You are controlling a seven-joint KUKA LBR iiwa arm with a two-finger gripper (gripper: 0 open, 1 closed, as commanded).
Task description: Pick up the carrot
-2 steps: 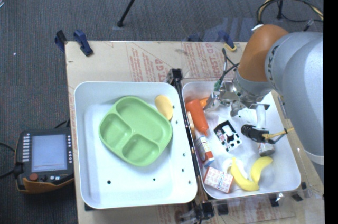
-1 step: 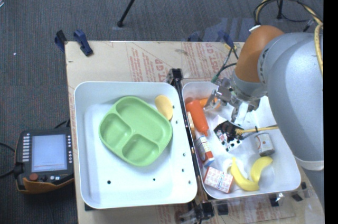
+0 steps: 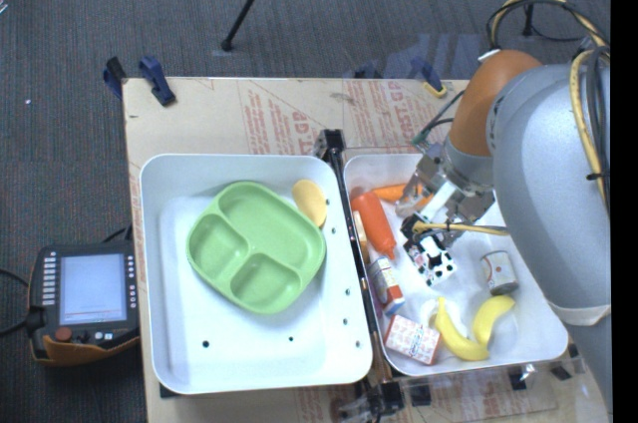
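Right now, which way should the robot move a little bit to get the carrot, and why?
Probably a short shift toward the view's left, then down. The gripper hangs near the cow-spotted toy in the right bin, while the carrot lies beside it, nearer the divider, not yet held.

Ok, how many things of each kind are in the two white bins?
Green divided plate: 1
Lemon: 1
Carrot: 1
Banana bunch: 1
Small boxes: 2
Can: 1
Black-and-white toy cow: 1
Total: 8
An orange bit above the carrot is too hidden to count.
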